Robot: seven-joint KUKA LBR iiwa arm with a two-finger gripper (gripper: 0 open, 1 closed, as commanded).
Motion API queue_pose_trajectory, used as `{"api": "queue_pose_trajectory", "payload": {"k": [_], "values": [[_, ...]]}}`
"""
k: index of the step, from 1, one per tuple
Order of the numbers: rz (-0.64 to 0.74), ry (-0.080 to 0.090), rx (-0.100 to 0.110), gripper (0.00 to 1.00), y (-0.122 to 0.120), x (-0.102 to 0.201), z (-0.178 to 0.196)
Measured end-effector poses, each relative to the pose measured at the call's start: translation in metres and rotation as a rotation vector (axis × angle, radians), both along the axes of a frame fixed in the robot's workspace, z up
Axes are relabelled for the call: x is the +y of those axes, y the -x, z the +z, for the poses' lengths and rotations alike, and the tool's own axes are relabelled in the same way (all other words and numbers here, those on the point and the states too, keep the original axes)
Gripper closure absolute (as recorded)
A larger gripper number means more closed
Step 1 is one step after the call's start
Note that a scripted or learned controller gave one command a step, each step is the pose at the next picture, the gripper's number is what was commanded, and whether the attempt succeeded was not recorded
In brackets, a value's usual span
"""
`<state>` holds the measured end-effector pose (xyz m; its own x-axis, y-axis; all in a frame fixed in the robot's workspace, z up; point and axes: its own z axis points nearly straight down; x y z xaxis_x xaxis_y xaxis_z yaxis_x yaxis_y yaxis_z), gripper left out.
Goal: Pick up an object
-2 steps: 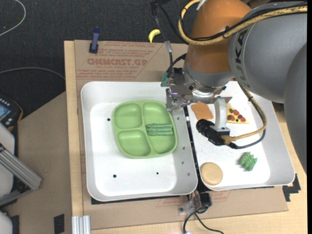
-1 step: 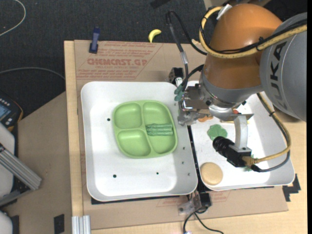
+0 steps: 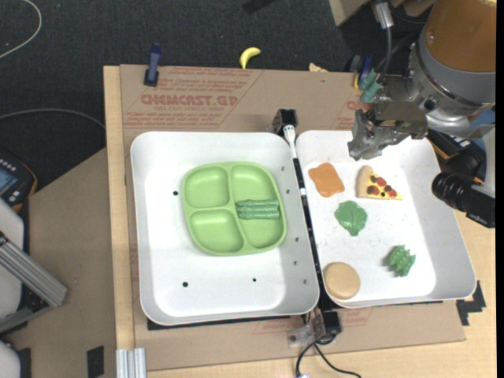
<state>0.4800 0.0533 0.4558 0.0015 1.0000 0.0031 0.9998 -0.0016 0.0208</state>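
Observation:
My gripper (image 3: 365, 150) hangs over the far end of the right bin (image 3: 453, 235), just above a pizza slice (image 3: 376, 185) with red dots. I see nothing between its fingers. An orange flat piece (image 3: 326, 179) lies to the left of the slice. Further toward the front are a green broccoli-like piece (image 3: 351, 216), a smaller green leafy piece (image 3: 400, 260) and a tan round bun (image 3: 342, 279).
The left bin (image 3: 157, 235) holds a light green divided plate (image 3: 233, 208) with a green bean bundle (image 3: 258, 209) in its right compartment. A cardboard sheet (image 3: 197, 101) lies under both bins, with a blue clip (image 3: 152, 64) and a yellow banana (image 3: 249, 55) at its far edge.

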Motion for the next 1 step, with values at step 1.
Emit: {"api": "queue_pose_trajectory", "payload": {"k": [1], "values": [[-0.002,0.005,0.030,1.00,-0.0030,-0.0136,-0.0994]]}}
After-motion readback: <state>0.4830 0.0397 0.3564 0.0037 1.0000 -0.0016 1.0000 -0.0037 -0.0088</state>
